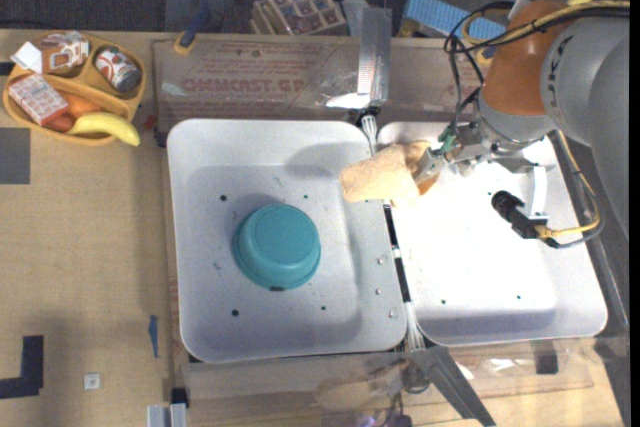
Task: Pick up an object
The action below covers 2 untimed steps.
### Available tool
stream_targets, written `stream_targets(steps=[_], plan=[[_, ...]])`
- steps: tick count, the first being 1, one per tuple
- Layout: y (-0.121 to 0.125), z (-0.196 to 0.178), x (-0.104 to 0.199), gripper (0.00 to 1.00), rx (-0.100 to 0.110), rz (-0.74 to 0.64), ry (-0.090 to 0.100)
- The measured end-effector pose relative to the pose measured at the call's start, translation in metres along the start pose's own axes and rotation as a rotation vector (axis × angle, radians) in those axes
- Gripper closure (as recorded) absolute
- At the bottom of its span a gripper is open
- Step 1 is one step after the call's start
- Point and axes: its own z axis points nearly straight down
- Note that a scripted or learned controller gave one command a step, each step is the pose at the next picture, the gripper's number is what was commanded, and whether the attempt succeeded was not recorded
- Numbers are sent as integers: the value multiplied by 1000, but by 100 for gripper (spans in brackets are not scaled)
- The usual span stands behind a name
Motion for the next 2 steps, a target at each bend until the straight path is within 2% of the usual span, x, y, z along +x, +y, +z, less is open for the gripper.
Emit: stream_targets(steps=[1, 2], plan=[[1, -11, -1, 100, -4, 1, -2], [29, -87, 36, 100, 5, -341, 3]])
